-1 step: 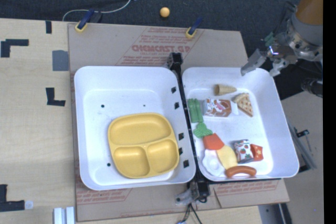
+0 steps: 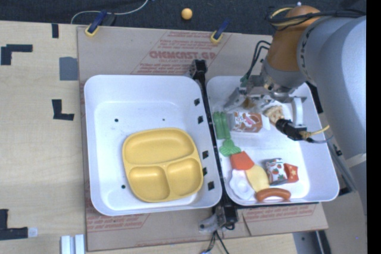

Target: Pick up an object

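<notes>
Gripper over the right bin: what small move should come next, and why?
Probably a short, straight descent. The gripper sits at the far end of the right bin, just above a small clear packet with red contents, and nothing is visibly held between its fingers. The green toy lies close beside the packet, so lowering straight down seems safest to avoid catching it.

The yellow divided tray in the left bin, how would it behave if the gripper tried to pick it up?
The yellow divided tray looks like rigid moulded plastic, so probably stiff and light. It lies flat in the left bin, so it likely would slide rather than tip. Its broad, shallow shape probably leaves the rim as the likeliest grasp.
</notes>
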`<state>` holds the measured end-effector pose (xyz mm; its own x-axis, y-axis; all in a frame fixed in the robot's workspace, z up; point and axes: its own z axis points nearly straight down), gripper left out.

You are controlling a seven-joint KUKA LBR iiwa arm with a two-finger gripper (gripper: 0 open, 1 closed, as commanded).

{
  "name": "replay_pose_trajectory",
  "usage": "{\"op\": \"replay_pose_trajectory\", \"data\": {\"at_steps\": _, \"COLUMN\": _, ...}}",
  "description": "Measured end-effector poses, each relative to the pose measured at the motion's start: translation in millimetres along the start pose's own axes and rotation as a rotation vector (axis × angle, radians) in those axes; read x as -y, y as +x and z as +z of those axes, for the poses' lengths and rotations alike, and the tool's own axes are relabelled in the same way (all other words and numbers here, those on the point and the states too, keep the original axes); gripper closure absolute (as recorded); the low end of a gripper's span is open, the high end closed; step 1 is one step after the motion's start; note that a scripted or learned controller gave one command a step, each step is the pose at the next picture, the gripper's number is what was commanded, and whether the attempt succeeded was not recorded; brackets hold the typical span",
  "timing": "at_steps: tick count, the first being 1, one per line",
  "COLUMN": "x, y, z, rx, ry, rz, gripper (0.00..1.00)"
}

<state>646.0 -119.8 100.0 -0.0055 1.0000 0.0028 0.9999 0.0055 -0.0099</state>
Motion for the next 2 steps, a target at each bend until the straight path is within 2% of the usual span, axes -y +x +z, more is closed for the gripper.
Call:
{"op": "replay_pose_trajectory", "data": {"at_steps": 1, "x": -17, "y": -29, "z": 19, "rx": -0.007, "ry": 0.019, "rz": 0.008, "gripper": 0.00}}
{"op": "replay_pose_trajectory", "data": {"at_steps": 2, "x": 70, "y": -21, "z": 15, "rx": 0.004, "ry": -0.009, "rz": 0.007, "gripper": 0.00}}
